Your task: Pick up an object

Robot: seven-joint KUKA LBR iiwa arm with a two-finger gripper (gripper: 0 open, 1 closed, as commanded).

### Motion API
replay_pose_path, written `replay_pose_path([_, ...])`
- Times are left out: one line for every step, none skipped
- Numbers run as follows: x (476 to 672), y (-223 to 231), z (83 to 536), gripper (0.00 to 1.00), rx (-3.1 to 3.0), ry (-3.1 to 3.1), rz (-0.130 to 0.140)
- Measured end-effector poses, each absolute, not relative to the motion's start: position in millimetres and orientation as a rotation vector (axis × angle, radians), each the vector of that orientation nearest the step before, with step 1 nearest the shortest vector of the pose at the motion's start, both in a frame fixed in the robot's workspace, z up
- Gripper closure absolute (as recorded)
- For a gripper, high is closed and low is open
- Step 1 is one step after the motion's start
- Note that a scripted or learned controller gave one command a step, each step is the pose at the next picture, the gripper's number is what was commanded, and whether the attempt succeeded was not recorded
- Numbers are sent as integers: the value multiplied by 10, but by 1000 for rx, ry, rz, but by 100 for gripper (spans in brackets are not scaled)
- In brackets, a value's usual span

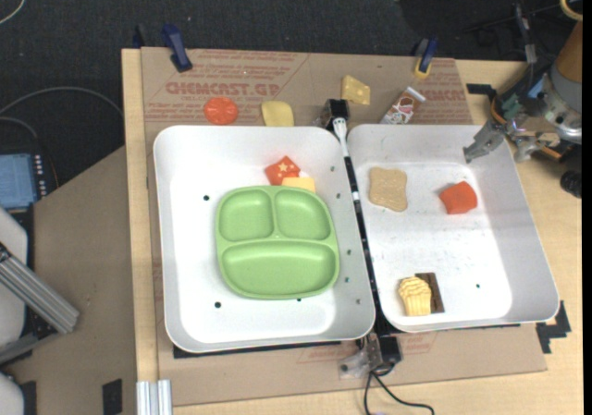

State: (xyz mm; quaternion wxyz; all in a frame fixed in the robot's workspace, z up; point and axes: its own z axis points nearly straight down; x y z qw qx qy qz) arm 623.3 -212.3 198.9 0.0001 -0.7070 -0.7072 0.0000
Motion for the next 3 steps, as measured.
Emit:
replay_pose_path([5979,-2075,783,0,-2216,-2215,6])
replay_pose_path([6012,-2087,956,100,-2223,-2225,-2])
replay_pose_path([6612,-1368,1479,100,-2218,-2235,-9])
